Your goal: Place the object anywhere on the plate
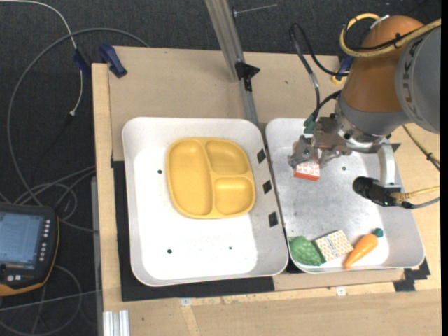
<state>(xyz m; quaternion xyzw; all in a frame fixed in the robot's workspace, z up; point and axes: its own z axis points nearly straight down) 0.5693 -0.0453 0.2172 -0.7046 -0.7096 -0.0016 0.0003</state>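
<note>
A yellow sectioned plate lies in the left white bin. Over the upper left of the right bin my gripper points down, its fingers shut on a small red and white block. The block hangs just under the fingertips, above the bin floor. The arm's grey and orange body rises behind it at the upper right.
At the right bin's front edge lie a green leafy toy, a checkered beige block and an orange carrot. A black piece of the arm hangs over the right bin. A metal post stands behind the bins.
</note>
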